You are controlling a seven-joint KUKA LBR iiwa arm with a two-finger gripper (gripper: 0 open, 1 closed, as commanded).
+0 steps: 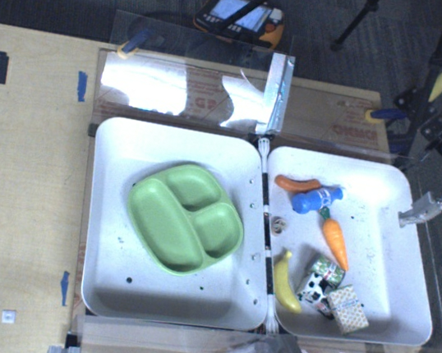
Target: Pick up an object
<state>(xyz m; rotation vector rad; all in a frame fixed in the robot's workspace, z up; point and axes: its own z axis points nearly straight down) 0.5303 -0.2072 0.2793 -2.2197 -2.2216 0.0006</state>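
Pale wooden tabletop (20,181) is seen from above, bearing two white bins side by side. A green divided plate (185,217) lies in the left bin (117,147). The right bin (386,185) holds a carrot (334,239), a blue bottle (315,199), an orange sausage-like piece (296,183), a banana (285,283), a cow-patterned item (316,288) and a patterned box (347,309). The tool (436,210) is seen at the right bin's right rim; its state cannot be told. The carrot lies leftward of the tool, long axis diagonal. No legible writing is noted.
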